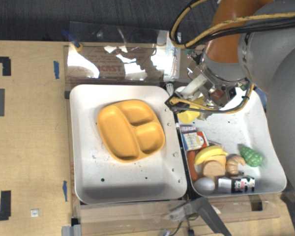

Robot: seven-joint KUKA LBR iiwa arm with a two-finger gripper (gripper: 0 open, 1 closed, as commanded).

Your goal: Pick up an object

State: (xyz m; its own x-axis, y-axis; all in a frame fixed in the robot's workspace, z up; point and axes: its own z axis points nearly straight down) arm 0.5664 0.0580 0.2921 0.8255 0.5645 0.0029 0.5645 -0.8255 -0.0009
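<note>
The worktop (29, 146) is pale tan board with a few black angular marks and short strips of blue tape near its left part, and it carries two shallow white bins set side by side, touching along their inner rims. The left bin (83, 176) sits squarely in the middle of the view, while the right bin (265, 146) lies at a slight angle beside it. Behind the left bin, a sheet of crinkled clear plastic (118, 63) lies on the worktop, catching bright glare.
</note>
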